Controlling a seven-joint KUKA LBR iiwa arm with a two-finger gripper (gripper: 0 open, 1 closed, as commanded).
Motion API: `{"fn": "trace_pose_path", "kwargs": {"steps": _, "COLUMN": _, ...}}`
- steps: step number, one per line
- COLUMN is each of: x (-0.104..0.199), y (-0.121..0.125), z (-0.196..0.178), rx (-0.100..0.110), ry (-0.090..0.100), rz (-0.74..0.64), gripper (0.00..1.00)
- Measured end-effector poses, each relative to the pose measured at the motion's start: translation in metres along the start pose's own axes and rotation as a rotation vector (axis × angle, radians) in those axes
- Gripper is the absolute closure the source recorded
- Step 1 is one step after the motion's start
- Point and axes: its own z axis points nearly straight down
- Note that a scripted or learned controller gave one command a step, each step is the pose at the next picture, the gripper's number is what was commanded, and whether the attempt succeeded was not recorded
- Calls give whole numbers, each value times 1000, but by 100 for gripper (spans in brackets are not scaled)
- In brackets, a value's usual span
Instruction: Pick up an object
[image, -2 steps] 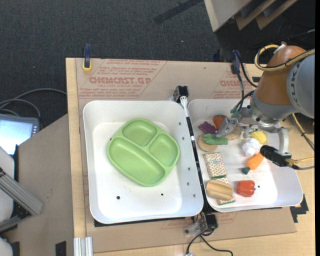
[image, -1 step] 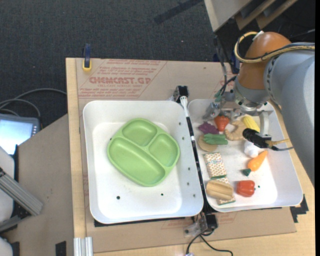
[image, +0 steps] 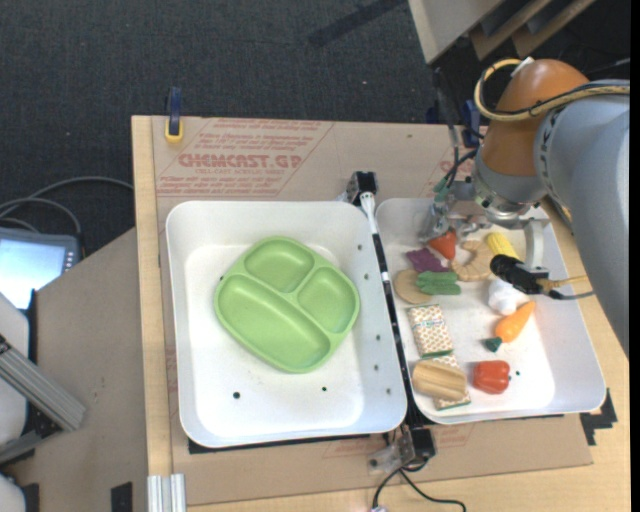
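Bread (image: 440, 381) and tomato (image: 491, 375) lie untouched up front, toys crowd the right bin (image: 570, 395), pincer (image: 447, 222) dips at its far corner, grip impossible to tell, nothing lifted yet.

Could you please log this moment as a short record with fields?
left bin: holds a green divided plate
right bin: holds toy foods, among them a carrot, a tomato, a corn cob
gripper: low over the right bin's far end, by the foods
held object: none seen
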Motion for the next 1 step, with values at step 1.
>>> {"fn": "trace_pose_path", "kwargs": {"steps": 1, "x": 69, "y": -82, "z": -94, "rx": 9, "ry": 6, "rz": -3, "gripper": 100}}
